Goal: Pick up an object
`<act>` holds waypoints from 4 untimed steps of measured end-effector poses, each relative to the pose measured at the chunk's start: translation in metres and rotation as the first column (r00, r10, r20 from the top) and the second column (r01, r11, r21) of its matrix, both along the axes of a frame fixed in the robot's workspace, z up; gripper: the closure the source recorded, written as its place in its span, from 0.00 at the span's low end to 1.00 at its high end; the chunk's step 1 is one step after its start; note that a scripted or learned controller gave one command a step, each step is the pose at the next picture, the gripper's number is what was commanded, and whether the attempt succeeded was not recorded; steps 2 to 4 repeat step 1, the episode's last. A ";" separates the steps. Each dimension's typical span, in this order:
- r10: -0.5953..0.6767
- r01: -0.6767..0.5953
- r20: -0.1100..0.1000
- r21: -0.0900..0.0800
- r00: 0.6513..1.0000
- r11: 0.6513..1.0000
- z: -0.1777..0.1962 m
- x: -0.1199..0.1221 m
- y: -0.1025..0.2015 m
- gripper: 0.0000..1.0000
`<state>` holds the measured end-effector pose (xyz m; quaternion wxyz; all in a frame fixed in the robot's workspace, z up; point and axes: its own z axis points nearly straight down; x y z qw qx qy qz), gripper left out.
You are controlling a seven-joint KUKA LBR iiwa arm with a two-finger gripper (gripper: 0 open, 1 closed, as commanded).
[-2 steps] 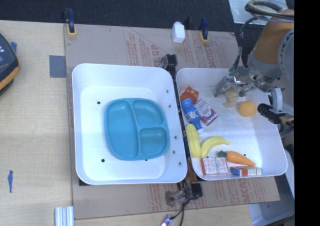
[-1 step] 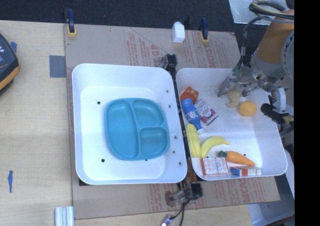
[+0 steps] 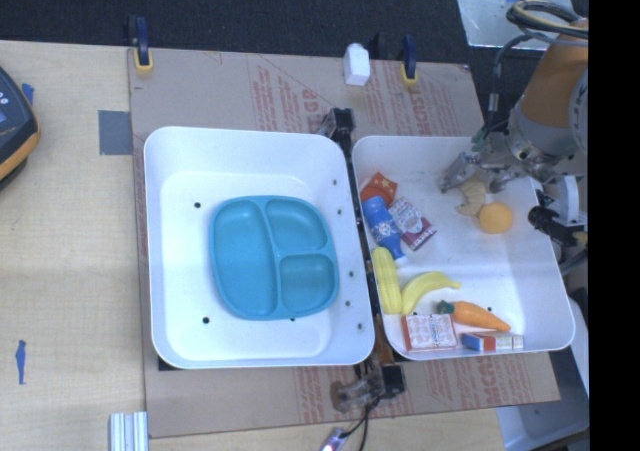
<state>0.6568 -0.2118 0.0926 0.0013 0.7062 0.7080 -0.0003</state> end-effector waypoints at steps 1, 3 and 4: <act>0.001 -0.001 -0.005 0.003 1.000 1.000 0.000 -0.001 0.009 0.00; 0.001 -0.001 -0.005 0.003 1.000 1.000 0.000 -0.001 0.009 0.00; 0.001 -0.001 -0.005 0.003 1.000 1.000 0.000 -0.001 0.009 0.00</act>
